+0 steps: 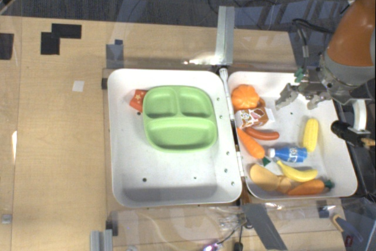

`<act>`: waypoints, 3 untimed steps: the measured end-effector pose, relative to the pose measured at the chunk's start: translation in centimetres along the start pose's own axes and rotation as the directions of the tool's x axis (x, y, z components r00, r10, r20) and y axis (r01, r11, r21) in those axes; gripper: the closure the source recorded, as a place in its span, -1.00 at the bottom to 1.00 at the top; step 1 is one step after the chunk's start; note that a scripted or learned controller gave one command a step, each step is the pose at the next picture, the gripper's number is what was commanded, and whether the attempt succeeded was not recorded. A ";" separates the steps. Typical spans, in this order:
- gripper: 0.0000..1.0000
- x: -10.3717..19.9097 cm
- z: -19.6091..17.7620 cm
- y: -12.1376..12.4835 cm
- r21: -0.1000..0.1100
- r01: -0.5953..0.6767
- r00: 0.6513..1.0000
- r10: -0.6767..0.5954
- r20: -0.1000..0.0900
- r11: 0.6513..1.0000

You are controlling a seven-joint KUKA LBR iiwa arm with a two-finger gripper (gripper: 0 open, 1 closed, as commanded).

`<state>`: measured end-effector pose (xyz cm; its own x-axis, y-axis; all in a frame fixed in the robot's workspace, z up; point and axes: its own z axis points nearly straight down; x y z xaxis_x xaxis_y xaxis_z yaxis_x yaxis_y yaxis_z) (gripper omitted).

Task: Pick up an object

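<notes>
A robotics lab test cell, as we read it.
We see a pale wood worktop (53, 144) bearing black marker patches (59, 37), metal brackets (225, 38) clamping two white bins (176, 194), loose cables (258, 3) behind the brackets, and toy food (245, 97) just right of them.

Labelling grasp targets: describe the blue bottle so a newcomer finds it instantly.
Look in the right bin, among the toy food in its lower half. The small blue bottle lies on its side just above the banana, the only blue item among orange, red and yellow ones.
</notes>
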<state>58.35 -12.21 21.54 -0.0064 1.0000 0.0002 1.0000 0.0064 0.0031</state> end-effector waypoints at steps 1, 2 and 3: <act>-1.00 3.4 9.9 1.7 -0.040 0.001 1.000 -0.001 0.004 0.999; -1.00 3.8 10.6 4.4 -0.038 -0.077 0.997 0.077 -0.002 0.996; 1.00 3.5 8.8 5.1 -0.065 -0.074 0.997 0.074 0.009 0.995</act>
<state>63.41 -8.71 12.75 0.0680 0.9976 -0.0086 0.9954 -0.0673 0.0684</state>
